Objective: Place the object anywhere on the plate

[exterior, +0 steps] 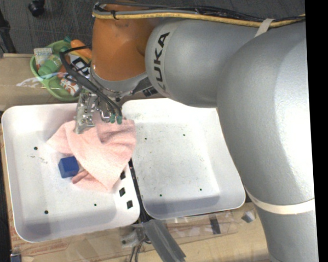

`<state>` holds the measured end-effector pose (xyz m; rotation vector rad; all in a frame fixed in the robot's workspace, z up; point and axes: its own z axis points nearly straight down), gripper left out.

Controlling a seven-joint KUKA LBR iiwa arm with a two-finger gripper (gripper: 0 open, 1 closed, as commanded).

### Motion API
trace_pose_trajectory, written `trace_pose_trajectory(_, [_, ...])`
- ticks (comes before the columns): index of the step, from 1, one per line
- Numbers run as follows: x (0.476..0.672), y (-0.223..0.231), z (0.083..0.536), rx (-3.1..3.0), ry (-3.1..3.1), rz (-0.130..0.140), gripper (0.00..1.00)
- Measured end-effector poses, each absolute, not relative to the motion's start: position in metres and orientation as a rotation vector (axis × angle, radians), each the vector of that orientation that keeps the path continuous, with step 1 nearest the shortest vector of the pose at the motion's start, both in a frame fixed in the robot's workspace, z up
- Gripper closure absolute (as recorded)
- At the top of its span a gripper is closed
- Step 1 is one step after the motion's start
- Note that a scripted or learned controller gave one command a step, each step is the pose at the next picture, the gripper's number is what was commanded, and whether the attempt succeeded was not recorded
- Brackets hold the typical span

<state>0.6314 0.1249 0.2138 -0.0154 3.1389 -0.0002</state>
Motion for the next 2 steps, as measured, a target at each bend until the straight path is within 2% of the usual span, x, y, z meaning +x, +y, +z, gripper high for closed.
trace_pose_trajectory(1, [0.6261,0.1753,0.2264,-0.014,3.141,-0.001,1.0])
trace_pose_trajectory(2, [0.6262,0.1752,0.2265,-0.014,3.141,-0.001,0.0])
